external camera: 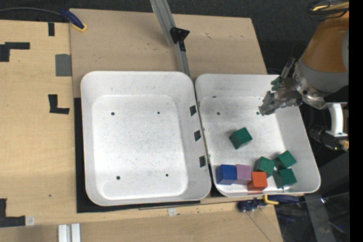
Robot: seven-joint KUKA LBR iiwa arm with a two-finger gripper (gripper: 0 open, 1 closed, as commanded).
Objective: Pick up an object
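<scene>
The arm [326, 56] reaches in from the right and the gripper [271, 103] hangs over the far right part of the right bin [227, 85], close to that bin's right wall. Nothing sits between the claw's tips, so no object is held; whether the claw is spread or clenched I cannot tell at this angle, it's a dark, small shape against the white floor.

The candidates are all in the right bin. A lone green block [241, 137] lies tilted near the middle, well clear of everything else and just nearer and left of the gripper. Along the near edge there's a crowd: a blue block [227, 173], a pale purple block [244, 172] touching it, an orange block [258, 179] just beside that, and three more green blocks [278, 168] bunched toward the near right corner. The left bin [136, 79] carries none of them.

So this reads as the approach step, with the pick not yet made. The lone green block looks the easy target: open space on every side for the claw to straddle it. The next move calls for a shift left and nearer, a turn of the wrist to match the block's skewed faces, then a straight descent. The near cluster is riskier, since neighbours touch and could jam the claw.
</scene>
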